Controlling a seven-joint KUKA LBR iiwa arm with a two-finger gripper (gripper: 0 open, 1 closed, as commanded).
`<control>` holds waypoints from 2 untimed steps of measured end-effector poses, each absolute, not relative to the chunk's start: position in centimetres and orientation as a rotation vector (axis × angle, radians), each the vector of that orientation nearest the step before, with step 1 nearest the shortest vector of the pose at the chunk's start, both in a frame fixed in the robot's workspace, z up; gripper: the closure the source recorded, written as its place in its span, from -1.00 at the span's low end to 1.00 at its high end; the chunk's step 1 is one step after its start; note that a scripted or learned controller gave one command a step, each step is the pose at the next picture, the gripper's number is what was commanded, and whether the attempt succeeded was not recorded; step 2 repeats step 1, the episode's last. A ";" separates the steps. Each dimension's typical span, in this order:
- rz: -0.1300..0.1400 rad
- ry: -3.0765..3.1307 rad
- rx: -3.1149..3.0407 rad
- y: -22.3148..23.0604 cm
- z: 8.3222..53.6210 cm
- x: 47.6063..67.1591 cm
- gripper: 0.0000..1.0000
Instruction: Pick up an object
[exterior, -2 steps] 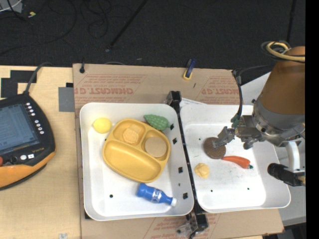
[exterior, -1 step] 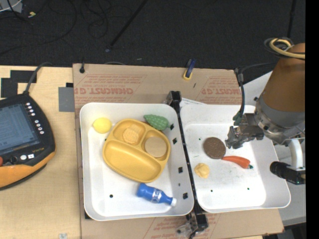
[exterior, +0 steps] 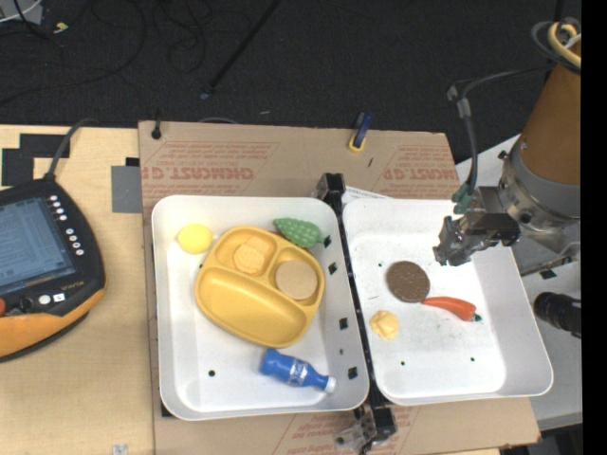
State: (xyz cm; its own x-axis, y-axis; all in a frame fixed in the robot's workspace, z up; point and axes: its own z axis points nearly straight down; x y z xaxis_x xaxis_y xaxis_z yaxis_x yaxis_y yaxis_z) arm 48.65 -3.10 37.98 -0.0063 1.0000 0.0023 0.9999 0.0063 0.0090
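Camera view, arm: the grey KUKA arm with its orange band reaches in from the right and hangs over the right shallow white bin (exterior: 512, 373), near that bin's upper right part.
Camera view, end effector: the dark two-finger gripper (exterior: 453, 250) points down and to the left above the bin floor; whether it is wide or narrow I cannot tell, since the tip is a dark blur, and nothing shows clamped in it.
Camera view, likely targets: the flat round brown disc (exterior: 408, 281) lies just below and left of the gripper, with the orange carrot-shaped toy (exterior: 450, 305) touching or just beside its lower right edge. The small pale yellow lump (exterior: 384, 325) sits a little apart, lower left.
Camera view, why so placed: the three lie loose and spread on the bin floor, which would give a descending tool room around each; the disc being closest, I judge it the probable pick.
Camera view, left bin: the left shallow white bin (exterior: 175, 368) holds a yellow plastic divided plate (exterior: 248, 303), a yellow ball (exterior: 194, 239), a green bumpy toy (exterior: 299, 230) and a blue bottle with a white cap (exterior: 295, 371).
Camera view, surroundings: a teach pendant with orange casing (exterior: 43, 273) rests on the bench to the far left, well apart from both bins.
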 end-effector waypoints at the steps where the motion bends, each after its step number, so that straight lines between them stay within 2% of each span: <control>1: -0.004 2.235 2.214 5.0 36.8 47.5 1.00; 2: -0.004 2.235 2.214 5.0 36.8 47.5 1.00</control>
